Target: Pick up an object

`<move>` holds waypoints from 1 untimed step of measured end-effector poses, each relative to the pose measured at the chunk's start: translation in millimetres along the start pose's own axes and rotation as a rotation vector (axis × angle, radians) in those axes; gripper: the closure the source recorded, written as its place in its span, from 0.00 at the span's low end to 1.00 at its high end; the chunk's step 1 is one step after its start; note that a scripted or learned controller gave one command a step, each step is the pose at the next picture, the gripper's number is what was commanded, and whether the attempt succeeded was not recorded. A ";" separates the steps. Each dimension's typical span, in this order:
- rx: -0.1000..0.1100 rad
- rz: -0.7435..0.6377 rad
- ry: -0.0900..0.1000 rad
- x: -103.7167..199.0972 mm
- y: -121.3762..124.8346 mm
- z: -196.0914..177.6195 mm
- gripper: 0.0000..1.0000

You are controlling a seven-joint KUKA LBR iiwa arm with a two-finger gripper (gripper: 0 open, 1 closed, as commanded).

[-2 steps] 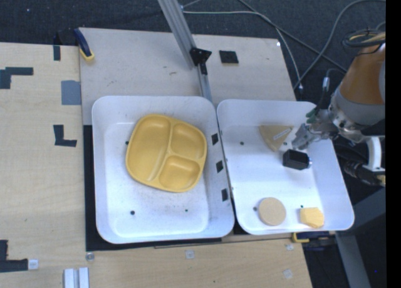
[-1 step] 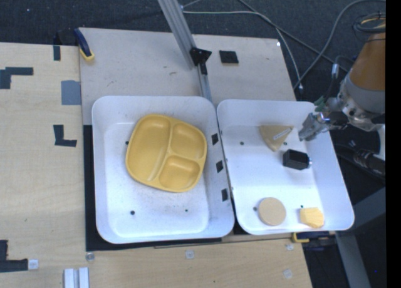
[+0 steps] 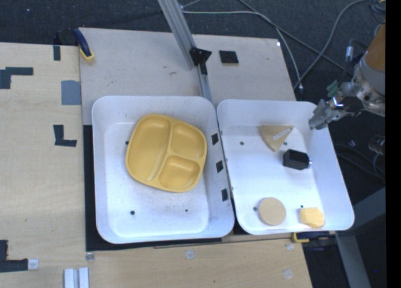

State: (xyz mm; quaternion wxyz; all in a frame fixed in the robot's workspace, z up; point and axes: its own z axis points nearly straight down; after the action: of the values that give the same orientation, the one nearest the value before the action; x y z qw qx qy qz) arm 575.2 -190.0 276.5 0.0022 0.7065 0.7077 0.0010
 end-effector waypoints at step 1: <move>0.004 -0.004 0.003 48.9 4.5 2.0 1.00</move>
State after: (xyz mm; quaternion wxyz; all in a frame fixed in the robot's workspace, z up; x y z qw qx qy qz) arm 579.7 -141.1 274.4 -0.0003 0.7051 0.7091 0.0003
